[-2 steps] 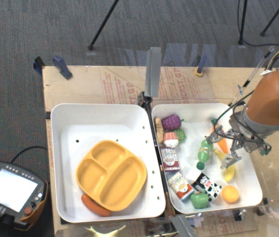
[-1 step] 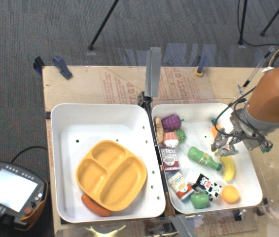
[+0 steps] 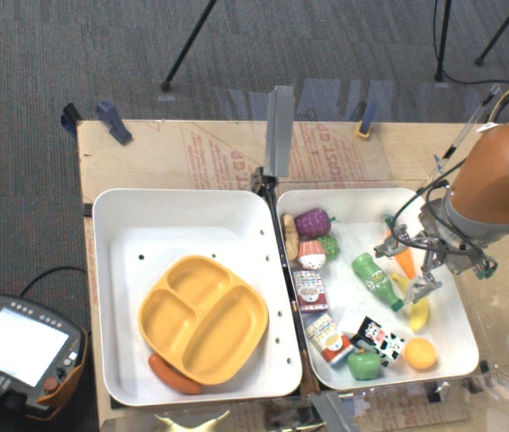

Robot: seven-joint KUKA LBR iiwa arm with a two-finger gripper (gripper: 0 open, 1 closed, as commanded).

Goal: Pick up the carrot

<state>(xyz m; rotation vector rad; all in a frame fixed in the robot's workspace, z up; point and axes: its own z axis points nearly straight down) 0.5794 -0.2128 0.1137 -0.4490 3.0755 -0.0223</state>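
While the two white bins sit side by side on the bench, the left bin (image 3: pixel 115 241) holds a yellow divided plate (image 3: pixel 202 318) with a reddish sausage-like toy (image 3: pixel 174 376) peeking from under its near edge. The right bin (image 3: pixel 362 201) is crowded with small play foods, and the grey arm (image 3: pixel 493 183) reaches over its far-right side. The gripper (image 3: pixel 419 264) hangs right at the carrot (image 3: pixel 406 261), whose orange tip shows just beside the metal; whether it is released or clenched, I cannot tell. The carrot lies close to a green bottle (image 3: pixel 377 280) and a yellow banana-like piece (image 3: pixel 416 311) (a tight corner), so the grasp could well catch a neighbour or nudge the carrot against the wall. Cardboard (image 3: pixel 326 151) under the bins carries red printing, reversed and unreadable; the small cartons' labels are too small to read.
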